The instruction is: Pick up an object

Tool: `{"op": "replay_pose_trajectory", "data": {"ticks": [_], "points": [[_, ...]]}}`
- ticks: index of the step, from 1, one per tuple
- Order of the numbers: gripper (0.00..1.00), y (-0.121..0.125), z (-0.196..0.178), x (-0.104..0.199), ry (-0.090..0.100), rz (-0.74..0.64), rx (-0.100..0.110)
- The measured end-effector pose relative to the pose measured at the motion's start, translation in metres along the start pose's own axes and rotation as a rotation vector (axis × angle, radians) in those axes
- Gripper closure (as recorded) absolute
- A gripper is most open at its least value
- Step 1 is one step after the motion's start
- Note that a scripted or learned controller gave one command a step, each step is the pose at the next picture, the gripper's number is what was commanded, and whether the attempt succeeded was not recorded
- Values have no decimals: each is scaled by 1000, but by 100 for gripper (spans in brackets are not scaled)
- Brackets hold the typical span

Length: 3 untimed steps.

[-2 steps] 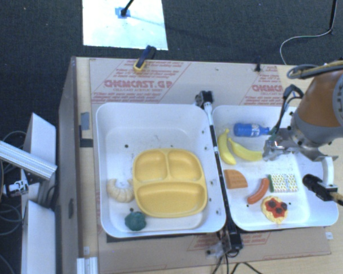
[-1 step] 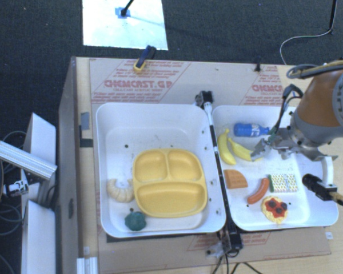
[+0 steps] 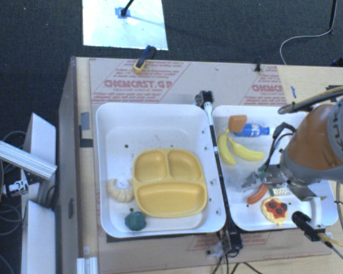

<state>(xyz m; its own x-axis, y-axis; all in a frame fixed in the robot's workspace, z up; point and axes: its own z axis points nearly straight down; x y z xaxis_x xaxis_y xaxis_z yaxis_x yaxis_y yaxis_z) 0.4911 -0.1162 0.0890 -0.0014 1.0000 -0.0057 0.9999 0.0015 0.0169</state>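
While arm hangs over right bin point(image 3: 331, 213), gripper point(image 3: 256, 180) sits low, just above a toy hot dog point(image 3: 256, 194); can't tell its state from this angle. Hot dog lies just below/beside tip, long axis on a diagonal, lower-left to upper-right. Looks like the likeliest pick; approach prob. needs to square across that axis. Smooth reddish plastic, rounded, may roll. Nearby: two curved glossy bananas point(image 3: 238, 148), blue bottle w/ orange cap point(image 3: 248, 128), flat pizza slice point(image 3: 275, 210). Left bin point(image 3: 106, 153): yellow divided tray point(image 3: 170, 182), croissant point(image 3: 120, 189), green lump point(image 3: 135, 221).
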Motion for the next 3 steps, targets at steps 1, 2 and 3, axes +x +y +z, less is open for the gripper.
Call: {"op": "replay_pose_trajectory", "data": {"ticks": [1, 2, 3], "points": [[0, 0, 0, 1, -1, 1, -1], [0, 0, 0, 3, -3, 3, -1], [0, 0, 0, 2, -2, 2, -1]]}}
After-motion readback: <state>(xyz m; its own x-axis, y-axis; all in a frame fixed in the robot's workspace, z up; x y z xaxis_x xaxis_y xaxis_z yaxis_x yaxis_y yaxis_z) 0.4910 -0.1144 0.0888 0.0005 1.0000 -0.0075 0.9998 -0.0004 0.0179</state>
